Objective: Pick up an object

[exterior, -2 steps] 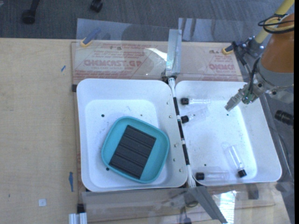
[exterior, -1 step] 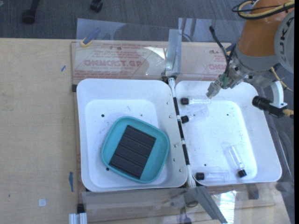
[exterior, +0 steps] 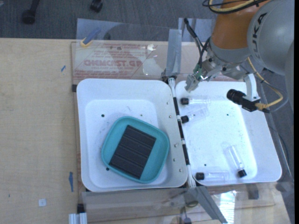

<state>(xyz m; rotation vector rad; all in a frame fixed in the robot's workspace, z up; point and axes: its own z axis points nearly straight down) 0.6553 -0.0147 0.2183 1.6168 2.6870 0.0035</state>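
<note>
White plastic bins sit side by side before you. In the left bin (exterior: 88,125) lies a teal tray (exterior: 161,148) carrying a dark ribbed block (exterior: 133,151). The right bin (exterior: 261,139) holds four clear vials with black caps: two near its upper left (exterior: 196,100) (exterior: 194,115), two near its lower edge (exterior: 233,158) (exterior: 212,175). The gripper (exterior: 192,82) hangs over the right bin's upper-left corner, just above the nearest vial; you cannot tell its grip state.

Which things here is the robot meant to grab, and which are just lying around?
For the job:
claw, above the right bin's far left corner
clear tubes with black caps in that bin
teal dish with dark block, left bin

Just lying about:
clear sheet with red lettering
chair wheels on the floor
</note>
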